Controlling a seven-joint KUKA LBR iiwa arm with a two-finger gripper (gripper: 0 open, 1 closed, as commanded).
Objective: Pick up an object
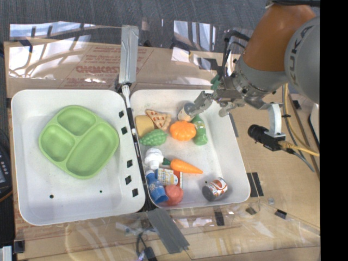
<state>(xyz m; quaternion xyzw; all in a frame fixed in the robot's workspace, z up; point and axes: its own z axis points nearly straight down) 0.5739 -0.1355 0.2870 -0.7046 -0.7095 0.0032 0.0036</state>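
A: Where did my pincer (204, 103) stand, and in what state?

B: It hung over the far edge of the right bin (239, 167), one grey finger reaching toward a small round tan object (185, 112). Whether the fingers were wide or narrow I cannot tell; nothing showed between them.

A: Which thing was nearest to take?

B: The tan object lay just beside my fingertip, near the far wall. Touching its near side was an orange pumpkin-like toy (182, 130), with a green piece (199, 133) to its right and a triangular slice (157, 117) to its left. A carrot (184, 166) lay well apart, toward the bin's middle.

A: How would these handle?

B: I judged them light, stiff plastic toys, smooth and apt to slip. The rounded ones wanted a hold across the widest part; the carrot, across its thicker end.

A: And the left bin (32, 194)?

B: It bore a green divided plate (79, 141).
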